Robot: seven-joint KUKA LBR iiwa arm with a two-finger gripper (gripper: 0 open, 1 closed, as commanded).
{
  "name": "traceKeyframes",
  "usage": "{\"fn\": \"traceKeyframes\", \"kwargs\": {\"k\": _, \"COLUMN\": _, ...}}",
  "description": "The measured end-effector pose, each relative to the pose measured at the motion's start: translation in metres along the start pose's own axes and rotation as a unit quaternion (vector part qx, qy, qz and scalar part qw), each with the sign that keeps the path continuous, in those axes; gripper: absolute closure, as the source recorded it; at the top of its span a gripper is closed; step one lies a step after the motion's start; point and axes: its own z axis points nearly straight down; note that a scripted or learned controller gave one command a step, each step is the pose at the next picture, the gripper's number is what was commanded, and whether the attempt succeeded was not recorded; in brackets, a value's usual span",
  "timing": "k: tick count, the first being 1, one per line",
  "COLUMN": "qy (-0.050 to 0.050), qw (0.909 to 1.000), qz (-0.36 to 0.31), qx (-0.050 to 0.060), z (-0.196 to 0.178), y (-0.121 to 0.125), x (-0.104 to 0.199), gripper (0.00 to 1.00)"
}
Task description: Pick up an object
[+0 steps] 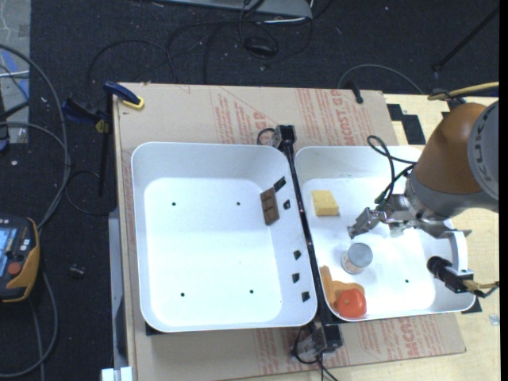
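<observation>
From my remote station I log the scene left to right. The tabletop (pixel 198 105), a brown board, carries a blue-and-yellow clamp (pixel 123 95) at its 10 o'clock corner. The left bin (pixel 159 161) holds one item, a small brown block (pixel 270 207), lying at the bin's 3 o'clock side, close to the inner wall. A dark divider (pixel 300 213) runs between the bins.

In the right bin (pixel 333 159) I note three items. A yellow sponge (pixel 325 203) lies at roughly 10 o'clock in that bin. A small grey can (pixel 358 257) sits near the bin's centre. A red, tomato-like object (pixel 351 302), with an orange piece (pixel 328 280) touching it, rests in the 7 o'clock corner against the wall.

The gripper (pixel 363 222) hangs over the right bin, at about 12 o'clock from the grey can and at 4 o'clock from the sponge. I cannot tell how it is set, and I see nothing held in it. The arm (pixel 452 169) enters from 3 o'clock.
</observation>
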Motion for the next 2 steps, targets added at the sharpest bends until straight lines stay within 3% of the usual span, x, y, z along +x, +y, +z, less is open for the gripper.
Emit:
{"fn": "traceKeyframes", "kwargs": {"k": 1, "qy": 0.000, "qw": 1.0000, "qz": 0.000, "qx": 0.000, "z": -0.009, "y": 0.000, "x": 0.000, "gripper": 1.00}}
{"fn": "traceKeyframes", "kwargs": {"k": 2, "qy": 0.000, "qw": 1.0000, "qz": 0.000, "qx": -0.002, "z": -0.072, "y": -0.001, "x": 0.000, "gripper": 1.00}}
